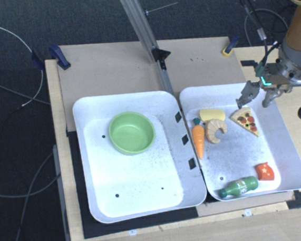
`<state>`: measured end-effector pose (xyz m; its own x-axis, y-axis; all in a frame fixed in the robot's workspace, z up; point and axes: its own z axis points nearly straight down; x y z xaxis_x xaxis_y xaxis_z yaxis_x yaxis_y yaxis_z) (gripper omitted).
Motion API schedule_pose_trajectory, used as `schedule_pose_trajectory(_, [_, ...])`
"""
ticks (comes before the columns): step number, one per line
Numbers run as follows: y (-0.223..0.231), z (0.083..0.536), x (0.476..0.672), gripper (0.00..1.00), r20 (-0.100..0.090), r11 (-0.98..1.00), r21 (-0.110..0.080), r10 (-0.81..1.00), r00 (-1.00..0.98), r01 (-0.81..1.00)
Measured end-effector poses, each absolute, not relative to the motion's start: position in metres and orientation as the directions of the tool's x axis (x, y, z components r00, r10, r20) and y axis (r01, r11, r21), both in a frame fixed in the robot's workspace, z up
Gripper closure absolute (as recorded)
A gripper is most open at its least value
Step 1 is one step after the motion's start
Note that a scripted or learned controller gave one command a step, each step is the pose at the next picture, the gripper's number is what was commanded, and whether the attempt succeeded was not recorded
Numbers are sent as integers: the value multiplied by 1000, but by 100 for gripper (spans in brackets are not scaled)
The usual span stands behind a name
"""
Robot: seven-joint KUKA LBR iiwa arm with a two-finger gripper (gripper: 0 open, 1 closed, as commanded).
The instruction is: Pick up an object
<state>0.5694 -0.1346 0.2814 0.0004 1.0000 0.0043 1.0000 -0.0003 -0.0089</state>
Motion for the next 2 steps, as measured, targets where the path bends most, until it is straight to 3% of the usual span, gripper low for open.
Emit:
schedule_pose_trajectory(1, [-135, 283, 570, 0, 4, 0, -5, 1000, 0, 1000])
schedule_pose_trajectory(2, [-136, 240, 566, 0, 5, -1, -13, 1000, 1, 1000])
